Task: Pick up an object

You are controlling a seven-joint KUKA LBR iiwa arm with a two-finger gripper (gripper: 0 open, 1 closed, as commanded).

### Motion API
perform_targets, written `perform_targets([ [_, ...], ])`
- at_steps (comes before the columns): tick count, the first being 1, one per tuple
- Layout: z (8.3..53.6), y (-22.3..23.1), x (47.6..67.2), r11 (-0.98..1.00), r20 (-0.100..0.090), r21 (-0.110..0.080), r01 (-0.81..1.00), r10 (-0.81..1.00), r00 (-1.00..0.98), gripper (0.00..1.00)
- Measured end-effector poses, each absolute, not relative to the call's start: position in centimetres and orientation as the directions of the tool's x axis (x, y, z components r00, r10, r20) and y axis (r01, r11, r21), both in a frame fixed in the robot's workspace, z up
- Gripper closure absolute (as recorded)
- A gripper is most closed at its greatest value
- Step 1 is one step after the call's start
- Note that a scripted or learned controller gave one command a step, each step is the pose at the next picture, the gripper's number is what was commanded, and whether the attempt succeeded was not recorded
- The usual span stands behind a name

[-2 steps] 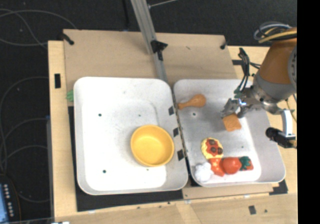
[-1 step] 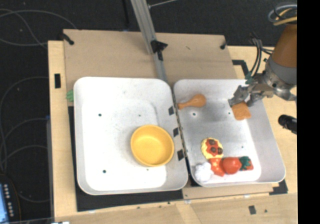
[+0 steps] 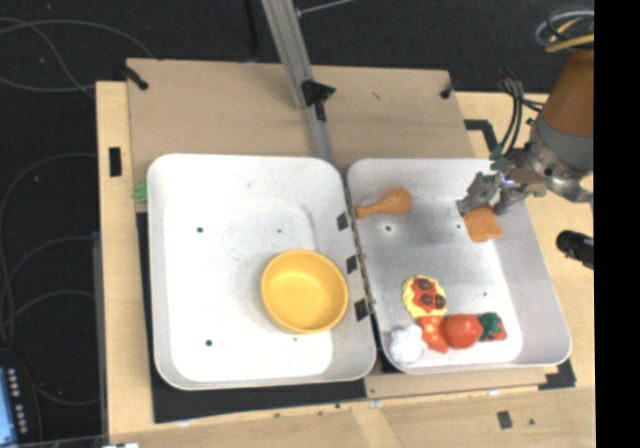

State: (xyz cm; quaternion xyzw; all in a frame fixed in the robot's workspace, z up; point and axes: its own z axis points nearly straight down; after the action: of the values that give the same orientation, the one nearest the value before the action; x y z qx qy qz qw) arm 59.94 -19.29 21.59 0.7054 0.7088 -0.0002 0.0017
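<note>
While the left bin point(image 3: 200, 196) bears just a yellow bowl point(image 3: 304, 290) near its right wall, with bare floor around it, the right bin point(image 3: 440, 186) is busier. A tan wooden spoon-like piece point(image 3: 386, 203) lies near its upper left, and a cluster crowds the lower edge: a white lump point(image 3: 406, 343), a yellow disc with red spots point(image 3: 424, 294), a red tomato-like toy point(image 3: 460, 330) with a green bit point(image 3: 491, 325). Open floor separates these. At the right rim, the gripper point(image 3: 484, 202) hangs just above an orange block point(image 3: 484, 226); whether it grasps the block, I cannot tell.
</note>
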Motion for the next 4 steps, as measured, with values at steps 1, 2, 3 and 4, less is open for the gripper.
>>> perform_targets([
  [1,22.9,-14.3,60.8,0.004,0.001,0.003,1.000,1.000,-0.004,1.00],
  [2,22.3,-9.9,62.3,0.003,-0.001,0.003,1.000,1.000,-0.003,1.00],
  [3,21.7,-5.2,63.4,0.003,-0.001,0.004,1.000,1.000,-0.003,1.00],
  [4,21.2,0.1,64.4,0.003,-0.001,0.003,1.000,1.000,-0.003,1.00],
])
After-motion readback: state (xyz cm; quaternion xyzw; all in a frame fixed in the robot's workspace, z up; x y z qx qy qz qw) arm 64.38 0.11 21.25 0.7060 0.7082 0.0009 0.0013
